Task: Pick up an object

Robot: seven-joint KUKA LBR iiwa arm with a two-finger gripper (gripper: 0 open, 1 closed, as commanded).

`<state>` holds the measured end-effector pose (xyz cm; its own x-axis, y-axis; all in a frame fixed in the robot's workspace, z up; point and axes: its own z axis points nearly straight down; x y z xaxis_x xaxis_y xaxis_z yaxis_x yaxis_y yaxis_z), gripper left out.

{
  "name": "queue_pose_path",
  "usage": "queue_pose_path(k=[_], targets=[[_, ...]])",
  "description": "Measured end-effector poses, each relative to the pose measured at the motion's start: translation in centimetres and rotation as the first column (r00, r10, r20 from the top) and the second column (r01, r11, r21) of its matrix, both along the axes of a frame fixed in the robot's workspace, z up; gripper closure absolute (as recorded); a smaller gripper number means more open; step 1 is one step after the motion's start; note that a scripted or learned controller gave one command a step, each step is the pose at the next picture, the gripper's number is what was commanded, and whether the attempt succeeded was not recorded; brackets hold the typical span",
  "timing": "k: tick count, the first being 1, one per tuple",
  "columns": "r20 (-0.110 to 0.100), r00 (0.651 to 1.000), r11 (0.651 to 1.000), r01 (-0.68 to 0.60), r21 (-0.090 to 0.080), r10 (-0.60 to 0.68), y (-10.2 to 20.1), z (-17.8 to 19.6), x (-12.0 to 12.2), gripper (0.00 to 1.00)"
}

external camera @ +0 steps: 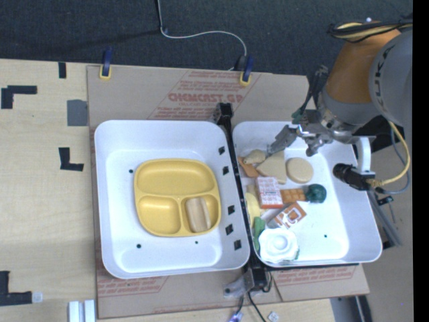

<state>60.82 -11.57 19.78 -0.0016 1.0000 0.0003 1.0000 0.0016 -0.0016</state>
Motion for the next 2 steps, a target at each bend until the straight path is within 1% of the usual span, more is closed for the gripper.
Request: queue_pose_path(k=[1,2], targets=[[0.002,1.000,1.000,-0.001,-0.003,0.001,0.8,-11.5,2.4,0.00],[0.002,1.000,1.000,-0.001,-0.001,0.001,0.9,-10.0,2.4,1.00]])
